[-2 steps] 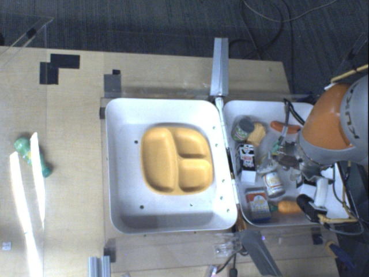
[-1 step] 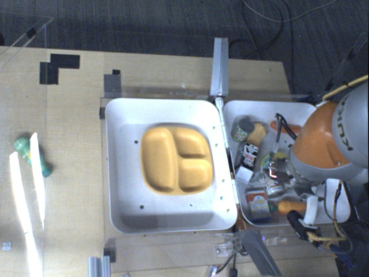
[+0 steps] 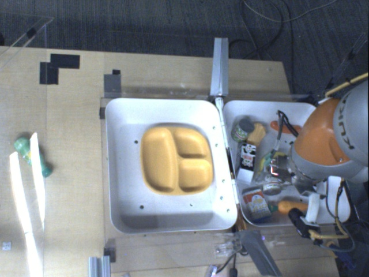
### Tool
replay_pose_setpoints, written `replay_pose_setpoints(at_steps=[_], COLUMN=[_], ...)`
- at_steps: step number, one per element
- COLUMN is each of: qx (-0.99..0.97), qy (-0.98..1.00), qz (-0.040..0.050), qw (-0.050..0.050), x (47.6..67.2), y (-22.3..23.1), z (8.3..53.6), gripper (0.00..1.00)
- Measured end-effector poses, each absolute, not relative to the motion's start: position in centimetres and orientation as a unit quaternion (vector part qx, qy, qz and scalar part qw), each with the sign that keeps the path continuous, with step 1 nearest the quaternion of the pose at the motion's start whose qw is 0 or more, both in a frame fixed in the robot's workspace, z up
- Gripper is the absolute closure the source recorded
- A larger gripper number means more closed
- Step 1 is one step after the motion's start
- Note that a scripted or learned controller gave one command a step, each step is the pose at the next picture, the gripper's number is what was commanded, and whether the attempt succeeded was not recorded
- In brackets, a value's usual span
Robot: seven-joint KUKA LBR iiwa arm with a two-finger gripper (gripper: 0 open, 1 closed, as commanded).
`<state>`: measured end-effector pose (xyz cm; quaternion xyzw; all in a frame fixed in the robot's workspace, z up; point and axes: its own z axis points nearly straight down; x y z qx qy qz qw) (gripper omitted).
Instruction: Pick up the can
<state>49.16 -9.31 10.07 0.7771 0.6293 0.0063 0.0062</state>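
**Arm low over the cluttered right bin, can at its far-left corner**

Camera view: two shallow white bins sit side by side on a pale wooden bench, parted by a grey metal rail. The left bin is smooth plastic with rounded corners and holds a glossy yellow tray, moulded into three soft-edged compartments, with bare floor all round it. The right bin is crowded. The can, a short metal cylinder with a dark top and greenish label, stands near the far-left corner, just beside a yellow block. A black-and-white packet lies nearer, along the dividing wall, and a flat round tin with a red label lies at the near edge beside an orange-handled tool. The arm's orange band and grey wrist cover the bin's right half; the gripper hangs among the clutter, well apart from the can, and whether it is released or clenched cannot be told.
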Motion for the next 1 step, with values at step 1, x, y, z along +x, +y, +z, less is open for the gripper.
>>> replay_pose_setpoints(at_steps=[1], qx=[0.785], qy=[0.619], qz=[0.0009], qw=[0.001], x=[52.53], y=[-10.2], z=[25.6], gripper=[1.0])
